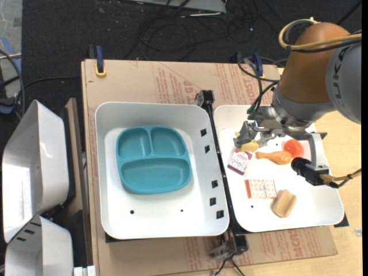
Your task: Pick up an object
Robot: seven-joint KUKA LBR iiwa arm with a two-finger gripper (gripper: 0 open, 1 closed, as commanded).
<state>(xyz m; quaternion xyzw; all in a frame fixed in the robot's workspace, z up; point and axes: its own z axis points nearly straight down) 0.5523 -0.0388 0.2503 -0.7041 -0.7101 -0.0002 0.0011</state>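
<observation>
Yellow object (249, 146) touching the gripper (246, 137), right bin (322, 211). Purple packet (238, 162) just below. Claw state impossible to tell.

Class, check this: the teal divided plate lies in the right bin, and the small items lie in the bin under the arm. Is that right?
Not quite. The camera view shows the teal plate in the left bin, not the right one. The rest holds: the small items, such as the card and the tan block, lie in the right bin under the arm.

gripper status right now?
gripper: low in the right bin, over a yellow object; open or shut cannot be told.
</observation>
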